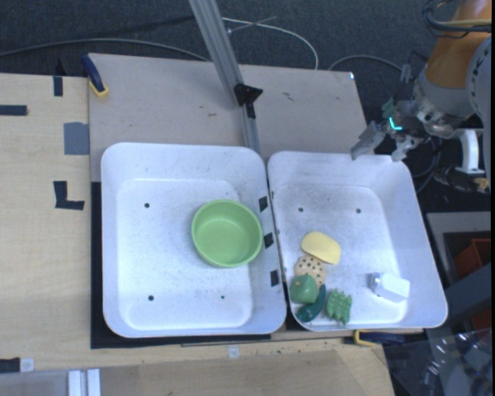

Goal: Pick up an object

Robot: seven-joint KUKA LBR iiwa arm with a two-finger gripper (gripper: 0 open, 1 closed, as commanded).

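1. The arm [458, 60], grey with an orange band, enters at the upper right of the frame, its wrist above the far right corner of the right bin [412, 221].
2. The gripper [381, 143] hangs at that corner, over the bin's top rim. Two grey fingers [365, 145] point down and to the left with a gap between them, so the jaws stand spread, with nothing between them.
3. The objects lie well apart from the gripper, clustered in the lower part of the right bin.
4. A yellow oval piece [321, 247] sits near the bin's centre-left; just below it is a tan spotted piece [309, 267], touching a green rounded toy [304, 289].
5. A dark teal curved item [313, 310] lies at the lower rim, beside a green spiky leaf-shaped toy [339, 305].
6. A small white block [388, 285] rests toward the lower right of the same bin.
7. The left bin [132, 221] holds a light green bowl [226, 233], upright, right of its centre.
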